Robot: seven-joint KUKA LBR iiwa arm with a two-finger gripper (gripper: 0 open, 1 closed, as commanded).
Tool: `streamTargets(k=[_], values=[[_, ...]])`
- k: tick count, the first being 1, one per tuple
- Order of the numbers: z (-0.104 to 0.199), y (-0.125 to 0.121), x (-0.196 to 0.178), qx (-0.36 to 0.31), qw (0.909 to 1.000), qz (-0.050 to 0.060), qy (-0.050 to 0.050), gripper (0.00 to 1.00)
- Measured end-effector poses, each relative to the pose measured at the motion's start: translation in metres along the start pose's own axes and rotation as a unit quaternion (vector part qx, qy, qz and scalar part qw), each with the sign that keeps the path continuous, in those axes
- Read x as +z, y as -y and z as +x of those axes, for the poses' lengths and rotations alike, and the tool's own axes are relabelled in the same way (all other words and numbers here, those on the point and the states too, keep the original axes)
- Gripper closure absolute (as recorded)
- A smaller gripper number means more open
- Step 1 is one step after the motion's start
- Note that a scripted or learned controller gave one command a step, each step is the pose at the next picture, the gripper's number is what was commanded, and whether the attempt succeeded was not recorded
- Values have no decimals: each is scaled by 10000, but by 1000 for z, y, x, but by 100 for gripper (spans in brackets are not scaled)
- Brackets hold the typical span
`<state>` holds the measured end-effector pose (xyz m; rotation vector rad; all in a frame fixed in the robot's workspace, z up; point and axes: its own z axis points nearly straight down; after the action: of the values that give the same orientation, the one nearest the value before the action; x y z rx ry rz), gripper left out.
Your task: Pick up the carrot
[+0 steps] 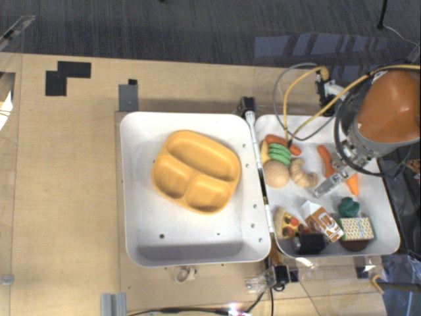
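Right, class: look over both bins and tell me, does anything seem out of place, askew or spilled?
Nothing is spilled or damaged. The yellow tray sits askew, turned diagonally in the left bin. The toys lie jumbled in the right bin, where the gripper hangs beside the carrot.

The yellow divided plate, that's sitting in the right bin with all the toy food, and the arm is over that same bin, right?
Not quite. The camera view shows the yellow divided plate in the left bin, by itself. The toy food is in the right bin, and the arm is over that right bin, with its gripper low near the carrot.
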<state>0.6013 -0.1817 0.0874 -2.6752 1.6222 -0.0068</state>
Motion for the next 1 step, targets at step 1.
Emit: streamTargets(k=[1], values=[[6, -1, -1, -1638, 9865, 1, 11, 0]])
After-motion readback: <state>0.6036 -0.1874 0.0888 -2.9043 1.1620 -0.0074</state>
